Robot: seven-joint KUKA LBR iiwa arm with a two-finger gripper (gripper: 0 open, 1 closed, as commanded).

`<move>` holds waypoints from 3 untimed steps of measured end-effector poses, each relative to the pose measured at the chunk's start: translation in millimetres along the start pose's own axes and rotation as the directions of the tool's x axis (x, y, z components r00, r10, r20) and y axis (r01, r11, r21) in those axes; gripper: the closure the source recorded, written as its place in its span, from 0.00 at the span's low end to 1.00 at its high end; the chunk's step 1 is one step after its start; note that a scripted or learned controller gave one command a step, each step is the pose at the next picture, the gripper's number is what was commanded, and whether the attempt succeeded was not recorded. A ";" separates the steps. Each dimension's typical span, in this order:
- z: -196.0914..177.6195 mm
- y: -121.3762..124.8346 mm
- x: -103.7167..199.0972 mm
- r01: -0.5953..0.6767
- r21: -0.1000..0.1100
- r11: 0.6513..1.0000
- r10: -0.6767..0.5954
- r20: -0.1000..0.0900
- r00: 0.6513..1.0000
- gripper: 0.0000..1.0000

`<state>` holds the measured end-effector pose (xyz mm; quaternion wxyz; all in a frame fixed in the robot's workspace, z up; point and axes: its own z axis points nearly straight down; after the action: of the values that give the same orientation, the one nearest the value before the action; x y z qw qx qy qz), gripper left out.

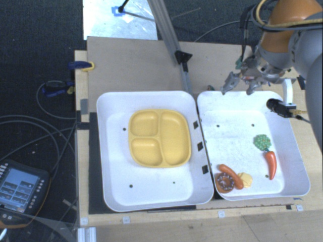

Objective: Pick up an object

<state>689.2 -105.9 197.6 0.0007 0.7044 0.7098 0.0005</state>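
1. Pendant [19, 185]: far left, off the table, dark w/ lit screen; cables beside it.
2. Clamps: blue/yellow one [81, 65] at table's upper-left edge; blue one [56, 88] just below-left, off the edge.
3. Table [131, 64]: tan board carrying both bins.
4. Left bin [111, 185]: white, shallow. Holds a tray [160, 137], yellow, 3 compartments, lying flat approx. centre, slightly toward the far side. Nothing in the compartments.
5. Pole [164, 21]: grey, slanting from top centre down to the gap betw. bins, w/ black fitting near its lower end.
6. Right bin [237, 130]: white, touching left bin along the shared edge. Contents all in near/right part:
 - donut [224, 182], choc w/ sprinkles, near-left corner;
 - sausage [230, 175], red-orange, lying over donut's far edge, touching it;
 - small yellow item [246, 179], just right of sausage; type unclear;
 - broccoli [262, 142], green, near right wall;
 - carrot [271, 164], orange, just below broccoli, lying lengthwise toward the near edge.
7. Gripper [239, 84]: above far-left corner of right bin, fingers spread apart, nothing betw. them. Well apart from all items.
8. Arm [290, 19]: grey w/ orange band, upper right.
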 end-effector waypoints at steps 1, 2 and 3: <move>-0.2 0.0 -0.3 0.001 0.000 1.000 -0.001 0.001 1.000 0.00; 44.6 -6.8 -4.4 -0.006 0.004 1.000 0.006 0.001 1.000 0.00; 104.3 -7.0 -11.9 -0.007 0.006 1.000 0.007 0.000 1.000 0.00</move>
<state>682.5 -117.9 93.3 -0.0011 0.7071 0.7071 -0.0017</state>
